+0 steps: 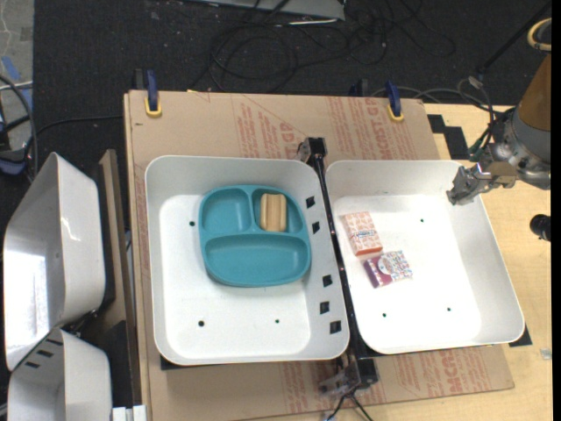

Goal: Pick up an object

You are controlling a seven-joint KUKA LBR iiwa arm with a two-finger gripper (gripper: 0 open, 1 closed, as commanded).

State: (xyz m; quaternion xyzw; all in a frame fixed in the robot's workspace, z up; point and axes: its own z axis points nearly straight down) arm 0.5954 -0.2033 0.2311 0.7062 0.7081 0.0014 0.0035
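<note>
- Gripper (462, 189) sits over the upper right edge of the right bin (491, 261), at the end of the arm (530, 139) coming in from the right.
- Fingers: too small and blurred to read, so I cannot tell how far apart they are. Nothing visible between them.
- Right bin holds two flat packets near its left side: a red-and-white packet (359, 232), and a purple-and-white packet (388, 267) just below and to its right. They lie close together; cannot tell if they touch.
- Both packets are well apart from the gripper, lying flat on the bin floor.
- Left bin (175, 305) holds a teal divided tray (250, 253), in the upper middle of the bin.
- A tan block (273, 211) lies in the tray's upper right compartment.
- Both bins sit side by side on a cardboard sheet (263, 125), touching along the centre.
</note>
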